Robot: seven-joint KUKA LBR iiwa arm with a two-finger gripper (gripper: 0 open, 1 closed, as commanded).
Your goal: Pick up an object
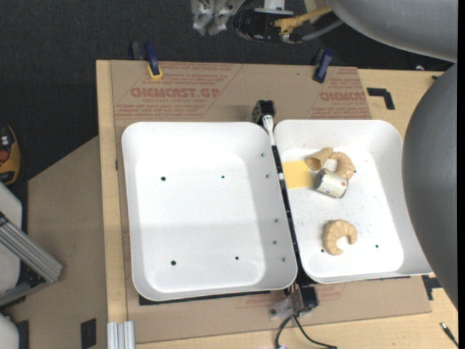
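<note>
Two white bins, left [145, 267] and right [389, 140], side by side on a brown board [218, 86] printed with red lettering, blue clamps at its far edge, left [152, 58] and right [322, 64]; dark floor [65, 20] beyond.

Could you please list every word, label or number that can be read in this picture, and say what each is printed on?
"CHEMCAST GP": red print, repeated, on the brown sheet under the bins, clearest at upper left.
Smaller red print beneath it and at upper right: too blurred to read.
No readable text on the bins or the objects in them.
</note>
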